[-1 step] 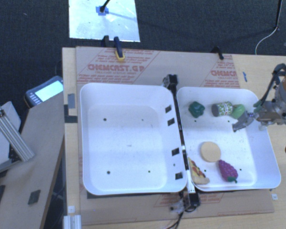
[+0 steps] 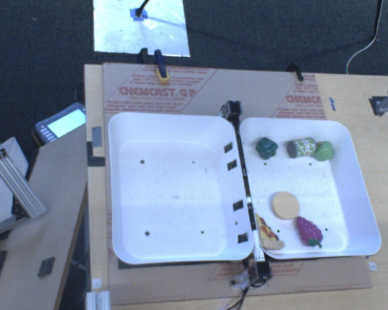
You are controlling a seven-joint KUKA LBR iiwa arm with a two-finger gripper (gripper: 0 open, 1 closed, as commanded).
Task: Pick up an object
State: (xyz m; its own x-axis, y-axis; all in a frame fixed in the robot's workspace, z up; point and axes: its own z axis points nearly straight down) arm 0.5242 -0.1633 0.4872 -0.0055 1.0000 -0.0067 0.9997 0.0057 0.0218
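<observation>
Here, the green bottle (image 2: 310,148) lies pointing sideways.

— Where's your camera sitting?
— Fixed above the surface (image 2: 200,86), looking down at a slant. You get the left bin (image 2: 171,192) and the right bin (image 2: 349,192) whole, side by side, from moderate range.

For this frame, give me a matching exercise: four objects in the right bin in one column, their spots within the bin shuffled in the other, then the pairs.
Things:
1. dark green lump
2. tan round disc
3. purple grape bunch
4. pizza slice

Places in the right bin:
A. near edge, right of the pizza slice
B. far left part
C. near left corner, against the divider
D. middle, just beyond the grapes

Pairs: 1-B, 2-D, 3-A, 4-C
</observation>
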